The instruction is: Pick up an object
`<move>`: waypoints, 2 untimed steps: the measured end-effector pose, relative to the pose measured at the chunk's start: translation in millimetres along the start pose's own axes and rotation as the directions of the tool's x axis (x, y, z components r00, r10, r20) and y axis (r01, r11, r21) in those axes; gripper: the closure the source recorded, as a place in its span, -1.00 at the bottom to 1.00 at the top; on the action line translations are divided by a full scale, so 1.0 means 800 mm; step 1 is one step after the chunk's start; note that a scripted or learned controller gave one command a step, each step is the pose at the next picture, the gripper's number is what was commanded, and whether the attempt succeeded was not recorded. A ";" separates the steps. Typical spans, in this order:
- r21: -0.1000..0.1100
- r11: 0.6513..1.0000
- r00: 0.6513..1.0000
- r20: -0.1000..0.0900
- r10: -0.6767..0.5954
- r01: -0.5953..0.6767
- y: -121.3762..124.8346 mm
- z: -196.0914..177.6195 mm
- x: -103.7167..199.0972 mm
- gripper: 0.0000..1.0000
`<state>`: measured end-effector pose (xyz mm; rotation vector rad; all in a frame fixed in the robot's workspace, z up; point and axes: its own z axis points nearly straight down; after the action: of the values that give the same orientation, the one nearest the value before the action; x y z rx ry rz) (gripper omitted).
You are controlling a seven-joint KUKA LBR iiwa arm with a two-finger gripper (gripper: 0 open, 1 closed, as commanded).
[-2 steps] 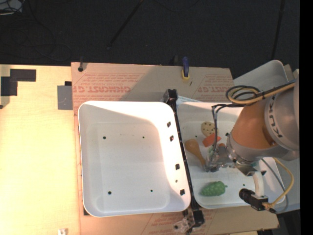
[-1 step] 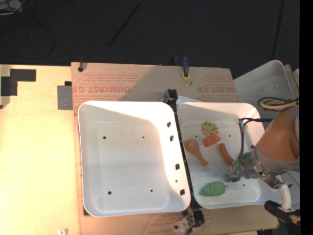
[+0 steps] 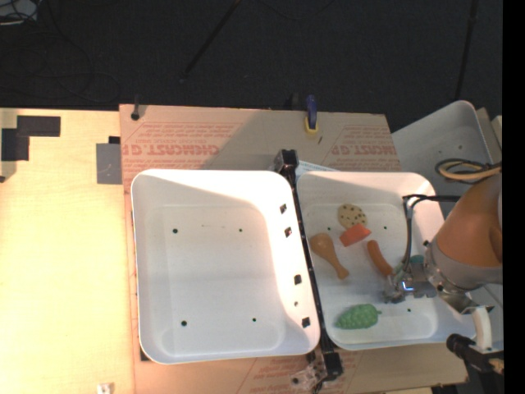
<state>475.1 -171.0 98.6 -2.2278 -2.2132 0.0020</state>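
The right bin [image 3: 328, 189] holds a speckled tan cookie [image 3: 351, 215], a red-orange wedge [image 3: 355, 235], a tan drumstick [image 3: 330, 254], an orange carrot-like piece [image 3: 379, 258] and a green bumpy lump [image 3: 358, 317]. My gripper [image 3: 399, 288] hangs low over the right part of this bin, just past the lower end of the orange piece and up-right of the green lump. The arm's orange band [image 3: 471, 228] rises to its right. How the fingers stand is too small and dark to make out.
The left bin [image 3: 156, 220] lies beside the right one, with black clips [image 3: 289, 164] along the shared wall. Brown cardboard [image 3: 213, 138] lies under both bins. A blue clamp [image 3: 311, 115] stands at the back. Cables [image 3: 410, 220] loop near the arm.
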 end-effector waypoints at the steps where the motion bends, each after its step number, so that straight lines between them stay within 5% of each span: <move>1: 0.002 1.000 1.000 -0.001 0.004 -0.004 -0.001 -0.011 -0.001 1.00; 2: 0.004 1.000 1.000 -0.001 0.008 -0.008 -0.001 -0.023 -0.003 1.00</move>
<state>473.9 -173.1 117.1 -2.2347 -2.2015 0.0045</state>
